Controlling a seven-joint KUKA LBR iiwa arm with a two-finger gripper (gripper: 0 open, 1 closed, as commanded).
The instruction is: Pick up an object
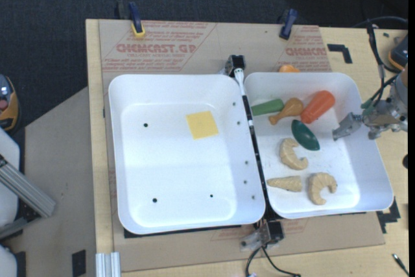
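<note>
hand (342, 131) over right bin's (373, 172) right side, nothing held, open or closed cannot tell | nearest target: green pod (305, 135) mid-bin, likely light, stiff, slick; grip across narrow middle | obstacles: orange carrot (317, 106), drumstick (286, 111), tan pieces (293, 155) crowd close | left bin (130, 204): yellow square (202, 124)

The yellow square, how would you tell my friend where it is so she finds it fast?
Look at the left white bin, the one farther from the robot's hand. The yellow square lies flat near the bin's middle, toward the back. It is alone there; the other toy foods lie together in the right bin.
</note>
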